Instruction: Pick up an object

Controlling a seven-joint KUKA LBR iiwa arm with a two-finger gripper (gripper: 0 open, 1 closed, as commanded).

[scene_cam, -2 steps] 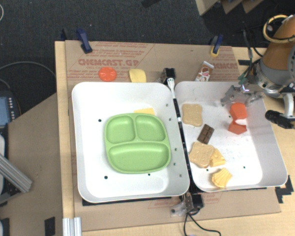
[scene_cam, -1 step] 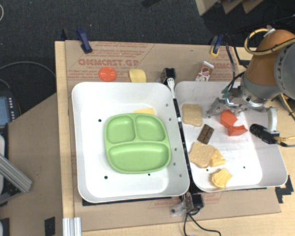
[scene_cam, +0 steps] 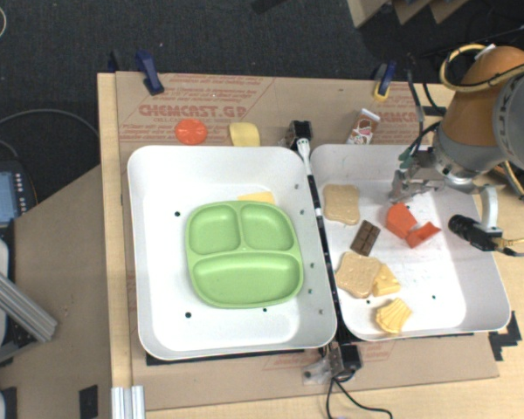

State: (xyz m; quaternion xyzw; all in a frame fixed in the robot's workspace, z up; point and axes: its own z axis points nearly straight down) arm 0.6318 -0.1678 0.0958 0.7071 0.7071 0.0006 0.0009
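Little done toward a pick: hovers with gripper (scene_cam: 408,184) just beyond orange block (scene_cam: 410,223) in right bin (scene_cam: 472,317), probably lining up a descent; cannot tell whether spread or closed.

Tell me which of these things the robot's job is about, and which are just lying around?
Job:
hand
orange block
toast slice
brown bar
right bin

Lying about:
green tray
orange disc
yellow piece
small carton
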